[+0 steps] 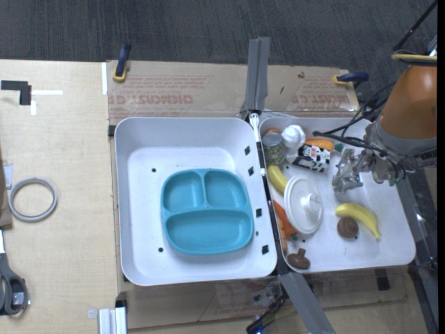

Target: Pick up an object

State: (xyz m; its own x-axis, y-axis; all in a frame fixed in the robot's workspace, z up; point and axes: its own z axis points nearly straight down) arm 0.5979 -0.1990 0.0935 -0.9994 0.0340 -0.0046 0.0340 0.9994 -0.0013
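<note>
**Kid:** Gripper (345, 175) first! It is hanging over the right bin (400, 252), near the top middle. I am looking hard, but I cannot tell if it is open or closed. I am not seeing anything in it.

**Helper:** So which step is it doing?

**Kid:** I think it is getting ready to grab, so it is in the reaching part. Nothing is being lifted yet.

**Helper:** What is waiting in that bin?

**Kid:** A banana (360, 216) is lying just under the gripper, at about 5 o'clock from it. A small brown round thing (348, 227) is touching the banana's left side. A white lid with a knob (304, 204) is sitting at 8 o'clock from the gripper. A little black and white toy cow (313, 156) is at 10 o'clock, just beside it, with something orange (320, 144) behind it.

**Helper:** Which one is easiest?

**Kid:** I am guessing the banana, because it is close and has clear floor around most of it.

**Helper:** What does the next move need?

**Kid:** The gripper needs to slide a bit toward 5 o'clock, go down, and squeeze across the banana's thin middle. The brown thing may be getting in the way.

**Helper:** And the left bin (135, 186)?

**Kid:** It is holding a blue tray with three parts (206, 211), well apart from the gripper.
</note>
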